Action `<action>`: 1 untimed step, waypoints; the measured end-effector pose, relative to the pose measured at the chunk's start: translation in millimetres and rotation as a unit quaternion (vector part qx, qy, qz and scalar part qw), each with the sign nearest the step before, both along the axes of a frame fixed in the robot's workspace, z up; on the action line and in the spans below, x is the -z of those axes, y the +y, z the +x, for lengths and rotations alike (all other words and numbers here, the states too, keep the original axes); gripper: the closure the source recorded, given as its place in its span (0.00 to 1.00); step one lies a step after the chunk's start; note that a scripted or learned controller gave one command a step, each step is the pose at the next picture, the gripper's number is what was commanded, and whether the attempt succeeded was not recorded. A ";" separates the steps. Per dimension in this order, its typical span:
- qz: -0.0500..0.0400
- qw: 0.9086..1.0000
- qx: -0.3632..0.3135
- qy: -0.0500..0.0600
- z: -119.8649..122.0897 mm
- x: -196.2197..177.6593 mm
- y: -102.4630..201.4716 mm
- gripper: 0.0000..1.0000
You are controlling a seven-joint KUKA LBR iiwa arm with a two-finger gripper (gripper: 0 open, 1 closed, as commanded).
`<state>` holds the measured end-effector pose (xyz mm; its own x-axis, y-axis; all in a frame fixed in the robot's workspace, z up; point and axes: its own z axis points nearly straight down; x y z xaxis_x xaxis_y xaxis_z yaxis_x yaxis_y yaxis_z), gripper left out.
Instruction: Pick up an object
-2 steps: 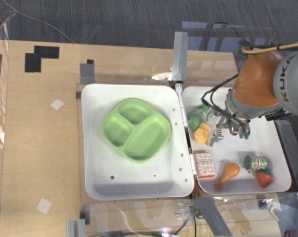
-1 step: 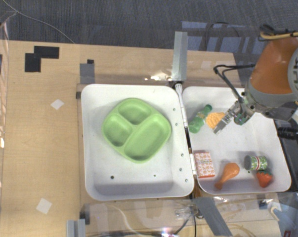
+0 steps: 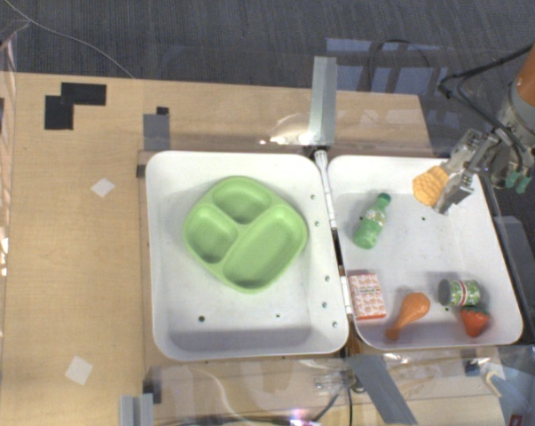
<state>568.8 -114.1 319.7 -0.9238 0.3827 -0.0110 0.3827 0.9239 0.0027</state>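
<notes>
Claw: the two-finger metal gripper (image 3: 454, 177) hangs at the far right of the right white bin (image 3: 493, 238), fingers parted, the ridged orange-yellow waffle-like piece (image 3: 429, 185) sitting at their tips; whether it is truly pinched, I cannot tell.
Slip risk: the contact looks to be on the piece's edge, so it may drop during a lift.
Neighbours: small green plastic bottle (image 3: 372, 221) lies near, apart.
Left bin: green three-part plastic plate (image 3: 245, 232), uninvolved.
</notes>
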 end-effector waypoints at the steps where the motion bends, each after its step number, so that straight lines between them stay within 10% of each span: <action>1: 0.001 0.986 0.166 0.004 -44.8 69.1 -43.7 1.00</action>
<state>524.0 -157.7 250.7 -0.7476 0.6642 -0.0026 0.6642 0.7476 0.0005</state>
